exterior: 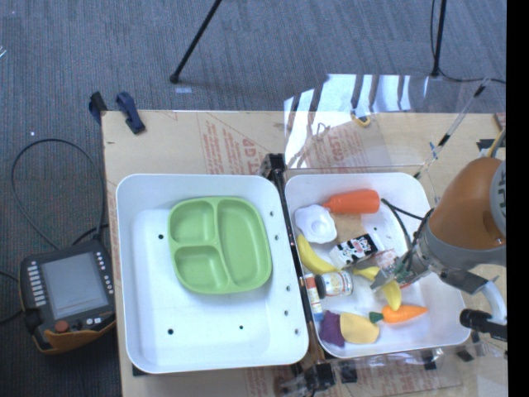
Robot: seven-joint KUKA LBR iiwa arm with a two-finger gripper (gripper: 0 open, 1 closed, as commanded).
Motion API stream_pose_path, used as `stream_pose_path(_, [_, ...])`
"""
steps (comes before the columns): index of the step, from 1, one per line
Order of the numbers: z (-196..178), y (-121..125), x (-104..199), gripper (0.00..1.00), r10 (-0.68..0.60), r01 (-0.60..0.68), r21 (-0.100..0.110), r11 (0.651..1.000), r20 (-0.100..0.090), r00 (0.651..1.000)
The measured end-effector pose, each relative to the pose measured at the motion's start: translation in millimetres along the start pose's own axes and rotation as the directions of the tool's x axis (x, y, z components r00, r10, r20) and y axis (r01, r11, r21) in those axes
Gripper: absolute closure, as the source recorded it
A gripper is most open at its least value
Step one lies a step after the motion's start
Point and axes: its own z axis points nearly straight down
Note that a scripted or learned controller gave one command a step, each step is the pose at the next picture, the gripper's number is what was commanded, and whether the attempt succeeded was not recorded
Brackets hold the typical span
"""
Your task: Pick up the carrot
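A small orange carrot (pixel 404 313) with a green stub lies near the front right of the right bin (pixel 413 184). My gripper (pixel 387 277) hangs low in that bin, just behind and left of the carrot, over a yellow toy piece (pixel 392 294). Nothing shows between its tips. The grey arm with its orange band (pixel 467 213) reaches in from the right and covers the bin's right side.
A larger orange-red toy (pixel 352 202) lies at the back of the right bin. Around the gripper sit a banana (pixel 312 256), a black-and-white carton (pixel 357 248), a small bottle (pixel 332 285), a purple toy (pixel 331 327) and a yellow toy (pixel 360 327). The left bin (pixel 145 304) holds a green divided plate (pixel 221 244).
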Motion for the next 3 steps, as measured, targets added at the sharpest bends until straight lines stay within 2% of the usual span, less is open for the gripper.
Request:
stream_pose_path(1, [6.2, -4.3, 4.2, 0.0, -0.003, 0.003, 0.015, 1.0, -0.013, 1.0])
stream_pose_path(2, [6.4, -41.7, -6.5, 0.0, -0.333, 0.334, 0.012, 0.943, -0.015, 0.943])
stream_pose_path(3, [-0.5, -41.8, -8.4, 1.0, -0.327, 0.327, 0.012, 0.945, -0.018, 0.945])
